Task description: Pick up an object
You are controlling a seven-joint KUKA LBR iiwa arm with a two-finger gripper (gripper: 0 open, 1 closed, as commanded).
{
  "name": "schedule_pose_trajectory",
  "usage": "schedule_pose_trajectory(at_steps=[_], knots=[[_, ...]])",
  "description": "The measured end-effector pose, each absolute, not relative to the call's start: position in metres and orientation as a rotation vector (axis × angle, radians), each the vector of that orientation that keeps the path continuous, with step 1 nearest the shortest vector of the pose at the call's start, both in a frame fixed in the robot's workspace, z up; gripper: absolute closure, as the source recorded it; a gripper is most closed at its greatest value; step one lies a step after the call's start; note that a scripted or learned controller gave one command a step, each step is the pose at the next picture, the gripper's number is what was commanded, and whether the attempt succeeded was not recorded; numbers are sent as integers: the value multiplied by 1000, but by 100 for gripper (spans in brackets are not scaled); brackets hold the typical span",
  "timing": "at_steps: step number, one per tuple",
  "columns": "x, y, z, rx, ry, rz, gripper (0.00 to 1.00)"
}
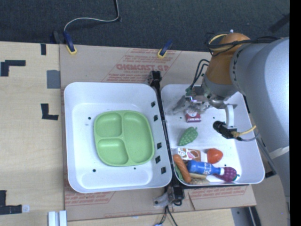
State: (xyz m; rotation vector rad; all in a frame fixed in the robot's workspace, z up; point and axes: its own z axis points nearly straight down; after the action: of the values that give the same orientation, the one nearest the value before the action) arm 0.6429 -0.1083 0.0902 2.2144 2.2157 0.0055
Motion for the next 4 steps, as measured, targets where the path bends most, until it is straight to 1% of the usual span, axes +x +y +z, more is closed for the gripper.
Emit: schedule_pose_trajectory(at_steps=[1, 2, 3, 4], knots=[[644, -109, 102, 2209, 2213, 8, 100], [645, -108, 103, 2208, 2213, 10, 0], [565, -127, 86, 2220, 2219, 0, 0], [600, -111, 86, 2217, 2221, 4, 0]])
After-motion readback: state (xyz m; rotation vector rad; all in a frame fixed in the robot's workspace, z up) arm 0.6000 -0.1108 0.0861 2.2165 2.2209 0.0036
